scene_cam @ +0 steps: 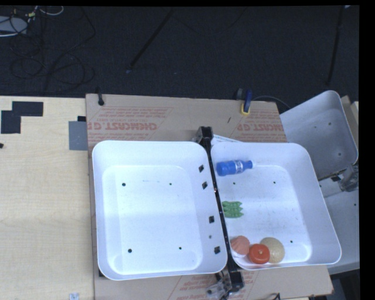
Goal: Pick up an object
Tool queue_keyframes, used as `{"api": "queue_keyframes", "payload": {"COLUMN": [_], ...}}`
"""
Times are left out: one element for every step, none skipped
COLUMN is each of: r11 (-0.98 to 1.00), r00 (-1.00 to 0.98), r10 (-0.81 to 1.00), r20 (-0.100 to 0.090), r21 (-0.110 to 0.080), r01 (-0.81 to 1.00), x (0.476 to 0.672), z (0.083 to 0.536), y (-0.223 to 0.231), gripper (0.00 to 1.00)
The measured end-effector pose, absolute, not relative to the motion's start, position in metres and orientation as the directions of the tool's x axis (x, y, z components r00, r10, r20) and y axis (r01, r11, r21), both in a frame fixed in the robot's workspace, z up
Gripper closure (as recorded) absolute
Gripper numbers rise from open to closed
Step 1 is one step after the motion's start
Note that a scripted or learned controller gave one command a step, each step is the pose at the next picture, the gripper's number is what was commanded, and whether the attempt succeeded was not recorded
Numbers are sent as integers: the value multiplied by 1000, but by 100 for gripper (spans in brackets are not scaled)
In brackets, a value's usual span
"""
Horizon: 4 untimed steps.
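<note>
Bench (41, 193): pale wood | cardboard (176, 120) under bins | floor (176, 47): dark, cabled | tool state: cannot tell

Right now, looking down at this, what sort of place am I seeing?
Probably a robotics lab test bench: two white bins clamped side by side on cardboard, small test objects like a blue bottle in the right one, and loose cables behind.

Two white bins are sitting side by side on a cardboard sheet (176, 120) over the bench (41, 193). The left bin (111, 155) is showing just bare white floor. The right bin (293, 153) is holding a blue bottle (234, 167) lying on its side near the far edge, a small green thing (232, 209) by the divider, and at the near edge a pinkish item (239, 244), a red round one (259, 254) and a tan one (273, 248) sitting bunched together, touching.
</note>
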<state>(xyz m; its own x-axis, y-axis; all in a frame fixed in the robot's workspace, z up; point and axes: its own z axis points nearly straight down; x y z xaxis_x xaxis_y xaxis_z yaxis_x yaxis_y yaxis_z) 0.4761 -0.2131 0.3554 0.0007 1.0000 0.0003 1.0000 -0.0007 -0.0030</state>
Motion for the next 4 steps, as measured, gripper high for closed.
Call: {"api": "queue_keyframes", "payload": {"r11": [-2, 1, -1, -1], "r00": [2, -1, 1, 1], "r10": [1000, 1000, 1000, 1000], "r20": [0, 0, 0, 0], "r21": [-3, 0, -2, -2], "r01": [1000, 1000, 1000, 1000], "x": [476, 476, 476, 476], "z": [347, 364, 352, 352], "y": [-213, -214, -213, -213], "gripper": [100, 100, 100, 100]}}
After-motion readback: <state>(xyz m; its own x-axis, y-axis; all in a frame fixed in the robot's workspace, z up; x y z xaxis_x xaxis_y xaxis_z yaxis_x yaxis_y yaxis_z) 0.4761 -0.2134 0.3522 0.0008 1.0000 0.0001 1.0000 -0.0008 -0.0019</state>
